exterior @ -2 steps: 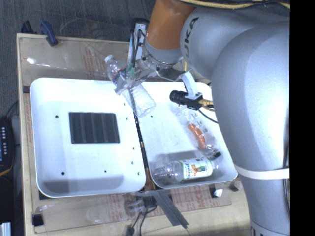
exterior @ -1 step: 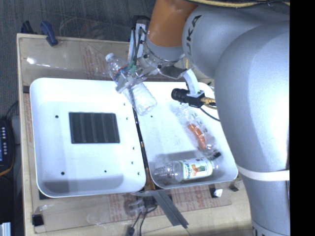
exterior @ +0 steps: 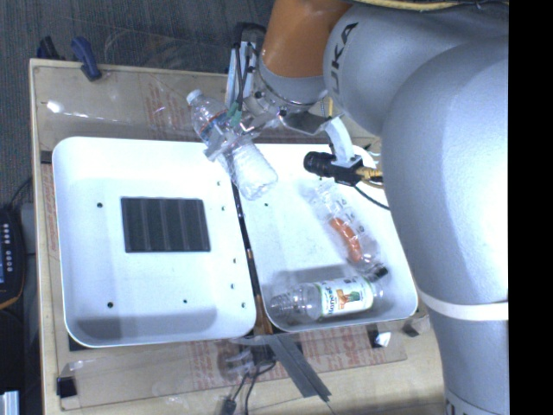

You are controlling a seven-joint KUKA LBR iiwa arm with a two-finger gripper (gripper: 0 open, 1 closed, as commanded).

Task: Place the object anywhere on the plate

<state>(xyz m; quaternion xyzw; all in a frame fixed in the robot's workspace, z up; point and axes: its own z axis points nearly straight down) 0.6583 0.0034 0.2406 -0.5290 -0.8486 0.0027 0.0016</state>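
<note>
Tool clamped on clear bottle, lifted above seam between bins, past dark plate's upper-right corner. Pickup looks done; carry over plate, lowering, release remain.

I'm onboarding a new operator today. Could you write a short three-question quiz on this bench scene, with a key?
1. True or false: the dark ribbed plate lies in the left bin.
2. What is between the fingers of the gripper? A) a clear plastic bottle B) a blue clamp C) a black marker
3. How many bottles lie in the right bin, and which one lies along its near wall?

Key: 1. True. 2. A. 3. Two; the labelled bottle lies along the near wall, the orange-marked bottle farther back.
</note>
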